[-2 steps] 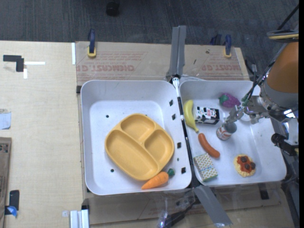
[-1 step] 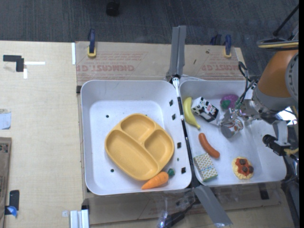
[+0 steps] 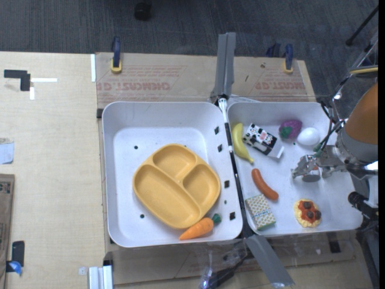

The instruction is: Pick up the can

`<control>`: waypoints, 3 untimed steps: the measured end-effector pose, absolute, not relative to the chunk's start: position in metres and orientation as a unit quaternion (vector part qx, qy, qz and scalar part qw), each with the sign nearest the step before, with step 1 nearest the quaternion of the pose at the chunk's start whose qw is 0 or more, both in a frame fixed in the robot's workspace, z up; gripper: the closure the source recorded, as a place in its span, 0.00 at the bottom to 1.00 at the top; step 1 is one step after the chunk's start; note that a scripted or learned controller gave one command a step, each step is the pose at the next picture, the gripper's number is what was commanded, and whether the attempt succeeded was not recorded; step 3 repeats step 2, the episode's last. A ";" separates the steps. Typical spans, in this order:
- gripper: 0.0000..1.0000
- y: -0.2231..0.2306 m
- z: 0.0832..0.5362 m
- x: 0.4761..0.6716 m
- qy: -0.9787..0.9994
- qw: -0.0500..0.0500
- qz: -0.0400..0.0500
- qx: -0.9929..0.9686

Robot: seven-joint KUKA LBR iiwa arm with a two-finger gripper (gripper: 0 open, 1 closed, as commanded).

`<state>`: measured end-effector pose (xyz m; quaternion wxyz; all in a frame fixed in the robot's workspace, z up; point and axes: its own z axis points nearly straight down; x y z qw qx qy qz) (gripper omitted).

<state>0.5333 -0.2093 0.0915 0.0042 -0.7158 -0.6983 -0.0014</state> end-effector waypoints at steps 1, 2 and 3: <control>1.00 -0.211 0.100 0.533 -0.697 0.002 0.000 -0.717; 1.00 -0.166 0.211 0.538 -0.574 0.000 0.002 -0.819; 1.00 -0.166 0.211 0.538 -0.574 0.000 0.002 -0.819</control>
